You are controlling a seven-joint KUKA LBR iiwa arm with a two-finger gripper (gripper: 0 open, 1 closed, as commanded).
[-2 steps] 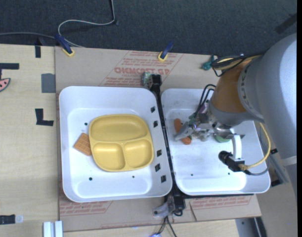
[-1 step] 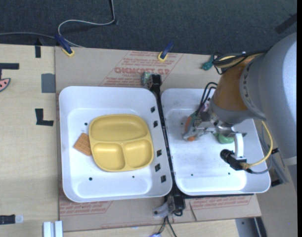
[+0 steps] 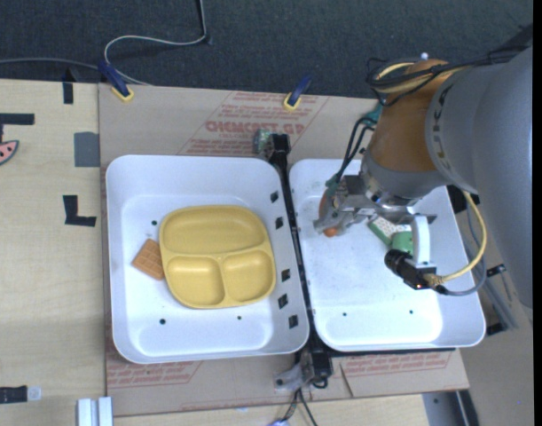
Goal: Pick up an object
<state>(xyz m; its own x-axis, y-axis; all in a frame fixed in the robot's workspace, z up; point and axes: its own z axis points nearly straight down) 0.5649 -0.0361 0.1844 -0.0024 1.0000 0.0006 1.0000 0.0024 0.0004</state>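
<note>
My gripper [image 3: 334, 220] reaches down into the upper left part of the right bin [image 3: 368, 318], under the grey and orange arm. A small orange object [image 3: 331, 232] shows right at the fingertips, touching or just below them; I cannot tell whether it is gripped. Just right of the gripper lies a green and white object [image 3: 390, 230], partly covered by the wrist. In the left bin [image 3: 129, 193] a yellow divided plate [image 3: 217, 254] lies flat, with a tan waffle-like piece [image 3: 148, 258] tucked against its left edge.
The arm's bulk covers the upper right of the right bin, and a black cable [image 3: 430, 278] with a connector loops over its right side. A black clip strip [image 3: 286, 238] runs along the divide between the bins. Cardboard lies under both bins.
</note>
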